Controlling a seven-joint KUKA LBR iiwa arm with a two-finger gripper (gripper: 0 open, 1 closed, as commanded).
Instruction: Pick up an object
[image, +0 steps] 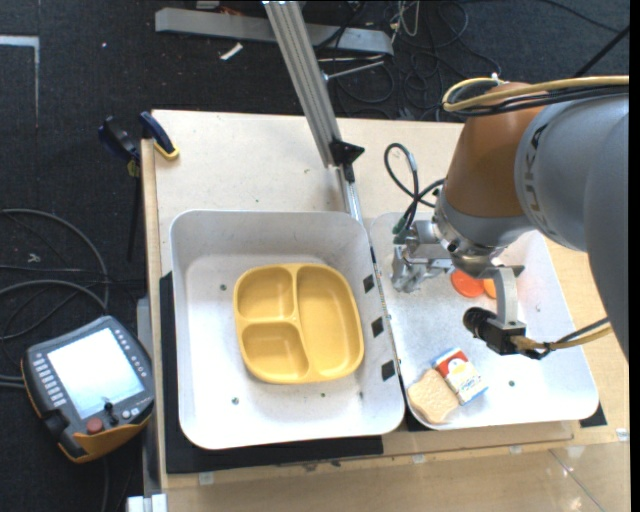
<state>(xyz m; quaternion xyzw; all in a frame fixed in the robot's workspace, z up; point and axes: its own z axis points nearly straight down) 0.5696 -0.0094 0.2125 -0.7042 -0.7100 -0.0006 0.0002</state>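
Orange object (468, 282) at right bin's (560, 400) far edge, under gripper (412, 268); likely light, rigid; grasp across exposed rim. Gripper state: cannot tell.

Two bins sit side by side on the worktop (230, 150); a divided tray (298, 322) lies in the left bin (200, 260); a small box (461, 375) and a biscuit (431, 398), touching, lie at the right bin's (560, 385) near edge; the hand (408, 270) hangs over that bin's far left part.
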